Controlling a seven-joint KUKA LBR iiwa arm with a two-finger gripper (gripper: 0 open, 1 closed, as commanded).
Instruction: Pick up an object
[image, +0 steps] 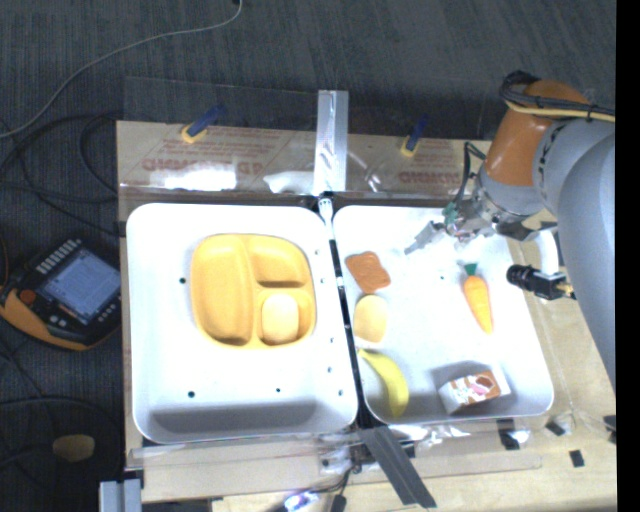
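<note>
Dark grey carpet surrounds the bench (140, 140), and we note loose cables on the floor at upper left. A handheld pendant (62, 292) with a screen rests on the carpet, left of the bench.

We identify two white bins side by side. The left bin (160, 400) contains a yellow divided tray (240, 285) with a pale yellow round item (281, 318) in its lower right compartment.

The right bin (520, 375) contains five objects. A banana (387, 381) lies near the front left corner. A carton (470, 390) with orange and white print lies on its side near the front right corner. A carrot (478, 300) lies right of centre, green end toward the back. A pale yellow round fruit (370, 319) sits beside the divider between the bins, just behind the banana. An orange-brown flat piece (367, 270) lies just behind that fruit.

The arm (585, 200) enters from the right, its orange band (515, 145) above the back right corner of the right bin. The gripper (440, 232) hangs over the back of that bin, fingers pointing left. We read the jaws as slightly apart, with nothing between them and nothing touching them. The carrot is the nearest object, in front and to the right of the jaws, apart from them. The orange-brown flat piece lies to their left, also apart.
</note>
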